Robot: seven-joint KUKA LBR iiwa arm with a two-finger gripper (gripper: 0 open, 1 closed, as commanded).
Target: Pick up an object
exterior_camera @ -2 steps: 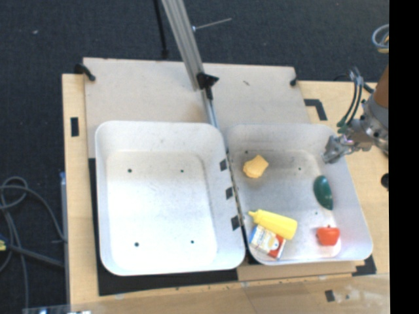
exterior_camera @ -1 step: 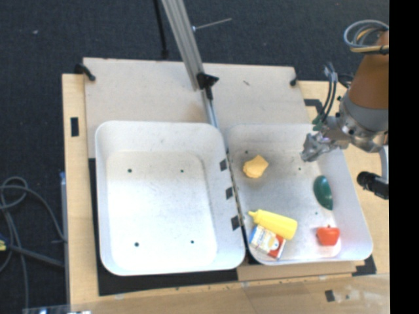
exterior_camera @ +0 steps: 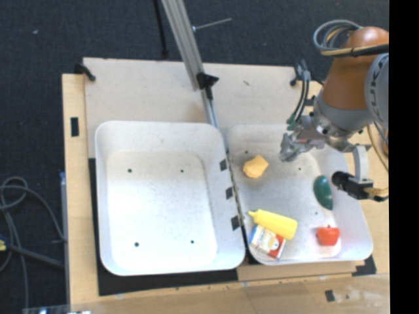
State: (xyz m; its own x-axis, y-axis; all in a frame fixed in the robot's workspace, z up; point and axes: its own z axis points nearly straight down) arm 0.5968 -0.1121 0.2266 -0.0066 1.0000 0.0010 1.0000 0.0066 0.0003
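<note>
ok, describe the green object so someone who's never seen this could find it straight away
Start at the right-hand white bin. The green object lies near its right side, below the end effector and above a small red item. It is the only dark green thing there, an oval; its neighbours are yellow or red.

Worktop point(exterior_camera: 144, 90): pale wooden board, seen from above at a slant | left bin point(exterior_camera: 163, 195): shallow, white, set directly on it | right bin point(exterior_camera: 347, 241): shallow, white, placed just beside the left one, rims touching | metal post point(exterior_camera: 186, 38): mounted at the rear
</note>
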